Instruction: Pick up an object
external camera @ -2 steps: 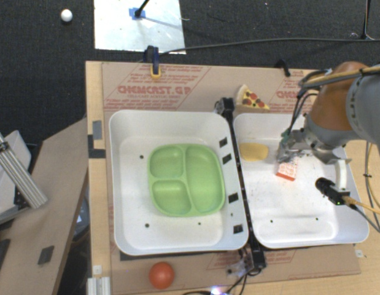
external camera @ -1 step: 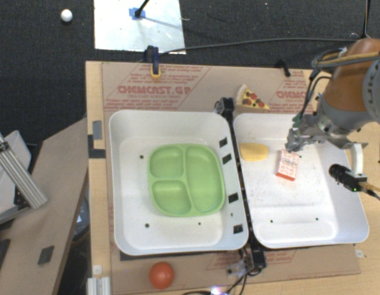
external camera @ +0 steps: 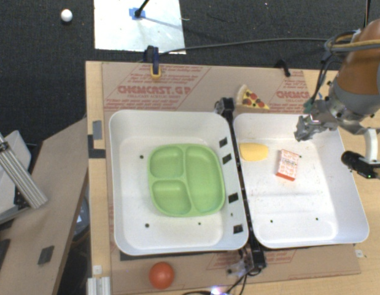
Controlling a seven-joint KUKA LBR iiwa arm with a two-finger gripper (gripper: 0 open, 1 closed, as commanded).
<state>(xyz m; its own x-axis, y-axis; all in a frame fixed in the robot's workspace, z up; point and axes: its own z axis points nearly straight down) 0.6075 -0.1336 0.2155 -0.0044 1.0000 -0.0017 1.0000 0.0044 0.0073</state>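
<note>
Camera view showed the bench carrying two shallow white bins side by side: the left bin held a green divided tray, and the right bin held a pale yellow object near its upper left and a small red-and-white box just beside it toward the middle. The arm reached in from the right, and its gripper hung over the upper right part of the right bin, with nothing seen between its fingers; how far apart they stood could not be told. A pizza-slice toy lay on the bench above the bins, and an orange ball sat below the left bin. As a judgement, the box looked the nearest target: the gripper would do well to centre over it, align its fingers across the narrow side, and descend straight so as not to nudge the yellow object.
</note>
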